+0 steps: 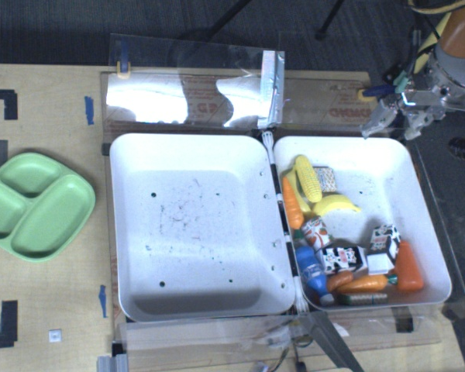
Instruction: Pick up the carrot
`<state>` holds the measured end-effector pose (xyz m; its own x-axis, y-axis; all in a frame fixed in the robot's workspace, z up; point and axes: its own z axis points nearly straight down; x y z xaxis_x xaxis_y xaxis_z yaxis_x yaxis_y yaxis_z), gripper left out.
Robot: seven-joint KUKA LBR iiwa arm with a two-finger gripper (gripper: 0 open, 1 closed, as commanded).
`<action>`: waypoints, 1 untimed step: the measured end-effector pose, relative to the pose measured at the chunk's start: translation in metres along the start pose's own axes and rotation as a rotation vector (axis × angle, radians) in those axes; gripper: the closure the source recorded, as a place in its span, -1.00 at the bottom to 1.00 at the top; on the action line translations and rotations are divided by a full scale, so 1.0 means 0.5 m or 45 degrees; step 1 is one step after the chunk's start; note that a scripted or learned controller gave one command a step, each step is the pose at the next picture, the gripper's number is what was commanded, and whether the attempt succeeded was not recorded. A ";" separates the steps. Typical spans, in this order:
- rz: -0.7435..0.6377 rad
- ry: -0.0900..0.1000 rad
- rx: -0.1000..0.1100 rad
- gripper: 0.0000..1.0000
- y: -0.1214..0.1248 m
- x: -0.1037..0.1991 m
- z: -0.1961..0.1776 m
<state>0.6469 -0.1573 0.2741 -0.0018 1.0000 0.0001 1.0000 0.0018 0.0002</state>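
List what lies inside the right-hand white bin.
The right bin holds a corn cob, a lemon, carrots, a blue bottle and small cartons. They overlap, so anything beneath is hidden.

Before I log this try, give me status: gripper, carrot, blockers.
Gripper above right bin's far rim, holding nothing. Long orange carrot against left wall. Yellow corn cob crowding it.

Two white bins (194, 149) sit side by side; the right one holds an orange carrot (408, 268), yellow corn (307, 177) and a blue bottle (310, 269). At far left lies a pale green divided plate (36, 205).
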 end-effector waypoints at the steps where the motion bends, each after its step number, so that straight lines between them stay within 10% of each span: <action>1: 0.247 0.000 0.003 -1.00 -0.019 0.017 0.081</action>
<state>0.6372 -0.1489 0.2333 0.1914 0.9815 0.0002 0.9815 -0.1914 -0.0025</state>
